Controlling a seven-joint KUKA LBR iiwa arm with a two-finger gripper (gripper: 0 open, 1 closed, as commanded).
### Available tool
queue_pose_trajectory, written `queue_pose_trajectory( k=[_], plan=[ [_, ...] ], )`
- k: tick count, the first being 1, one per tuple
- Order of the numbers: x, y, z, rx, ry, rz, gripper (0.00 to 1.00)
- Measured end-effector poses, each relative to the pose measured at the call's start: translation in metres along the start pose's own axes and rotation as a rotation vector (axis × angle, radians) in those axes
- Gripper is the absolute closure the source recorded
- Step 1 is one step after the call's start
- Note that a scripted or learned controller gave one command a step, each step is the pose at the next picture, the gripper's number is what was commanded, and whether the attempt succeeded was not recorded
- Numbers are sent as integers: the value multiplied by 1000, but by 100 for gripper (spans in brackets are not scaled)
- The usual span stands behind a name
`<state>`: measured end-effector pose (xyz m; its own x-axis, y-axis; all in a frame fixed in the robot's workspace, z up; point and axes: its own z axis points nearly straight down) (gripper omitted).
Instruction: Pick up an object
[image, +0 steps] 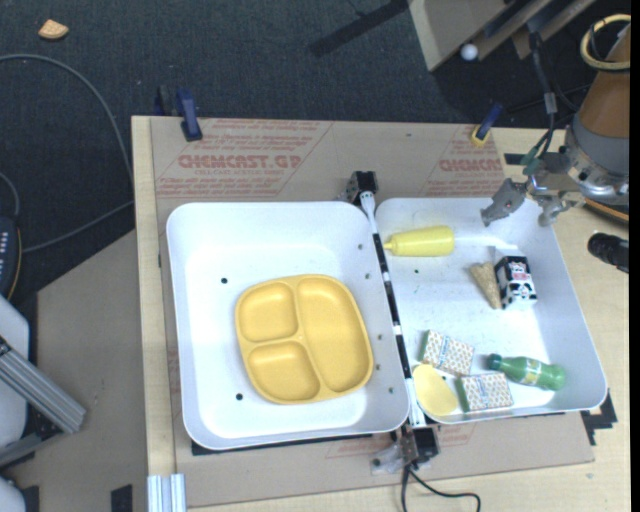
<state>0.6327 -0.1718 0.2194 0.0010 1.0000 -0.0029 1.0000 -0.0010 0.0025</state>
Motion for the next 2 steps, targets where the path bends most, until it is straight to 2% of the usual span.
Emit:
queue_pose_trajectory(
  k=[1, 2],
  plan=[
    [-23, -19, 113, -16, -5, -4, 0],
    [-23, -23, 121, -32, -15, -3, 0]
  ],
)
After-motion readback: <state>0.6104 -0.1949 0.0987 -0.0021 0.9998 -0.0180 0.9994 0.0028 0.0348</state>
